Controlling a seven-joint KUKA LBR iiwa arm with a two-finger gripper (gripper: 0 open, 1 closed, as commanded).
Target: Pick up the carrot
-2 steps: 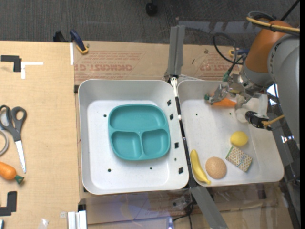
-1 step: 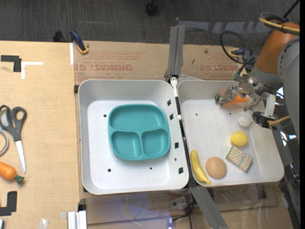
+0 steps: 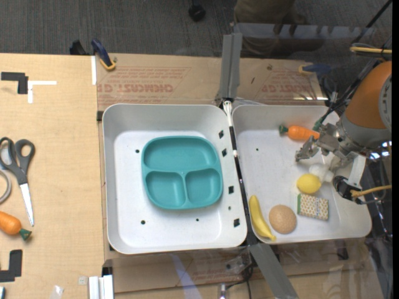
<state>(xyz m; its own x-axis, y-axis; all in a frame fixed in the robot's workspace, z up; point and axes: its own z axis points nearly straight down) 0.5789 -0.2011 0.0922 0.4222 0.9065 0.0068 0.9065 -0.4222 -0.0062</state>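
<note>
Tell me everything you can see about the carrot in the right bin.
The carrot is small, orange and smooth, with a green stub at its left end, and looks like a plastic toy. It lies flat, pointing left to right, near the far wall of the right bin. The gripper hangs just beside its right end; whether they touch is unclear.

Bins [image 3: 118, 185]: white plastic, smooth, slight sheen. Divided tray [image 3: 182, 171]: teal plastic, matt. Bench [image 3: 50, 167]: pale wood-look laminate, smooth. Cardboard sheet [image 3: 162, 83] behind bins: brown, matt, printed. Scissors [image 3: 19, 170]: grey plastic handles, shiny metal blades. Gripper [image 3: 312, 151]: bare grey metal.
</note>
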